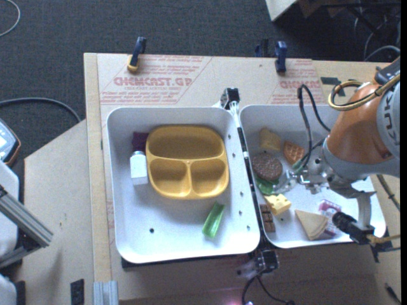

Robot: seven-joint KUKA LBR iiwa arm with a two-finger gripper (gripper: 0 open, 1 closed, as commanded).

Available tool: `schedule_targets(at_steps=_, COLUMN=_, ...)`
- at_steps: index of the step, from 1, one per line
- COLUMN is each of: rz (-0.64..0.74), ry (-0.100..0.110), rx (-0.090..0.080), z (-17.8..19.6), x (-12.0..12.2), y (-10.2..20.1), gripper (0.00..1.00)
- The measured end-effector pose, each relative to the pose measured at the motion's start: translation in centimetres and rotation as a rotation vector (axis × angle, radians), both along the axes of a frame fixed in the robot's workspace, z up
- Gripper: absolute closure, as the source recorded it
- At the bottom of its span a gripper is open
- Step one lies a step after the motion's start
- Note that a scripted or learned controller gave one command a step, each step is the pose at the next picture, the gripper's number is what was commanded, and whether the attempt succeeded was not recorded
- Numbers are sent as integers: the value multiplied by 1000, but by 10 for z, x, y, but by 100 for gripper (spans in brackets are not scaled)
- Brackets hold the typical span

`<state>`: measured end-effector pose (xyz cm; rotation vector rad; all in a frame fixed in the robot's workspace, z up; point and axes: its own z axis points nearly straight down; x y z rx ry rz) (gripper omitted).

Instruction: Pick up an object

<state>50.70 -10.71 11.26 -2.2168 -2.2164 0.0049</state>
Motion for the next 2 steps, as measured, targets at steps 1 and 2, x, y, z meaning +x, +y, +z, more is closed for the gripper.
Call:
schedule_targets(at_steps=1, rz=-2, ry=-15, rx=-1, z=-26, x=3, y=1, gripper=0)
schedule_targets(at_steps=2, rz=-1, ry=-17, rx=-3, z=-15, x=3, y=1, gripper=100)
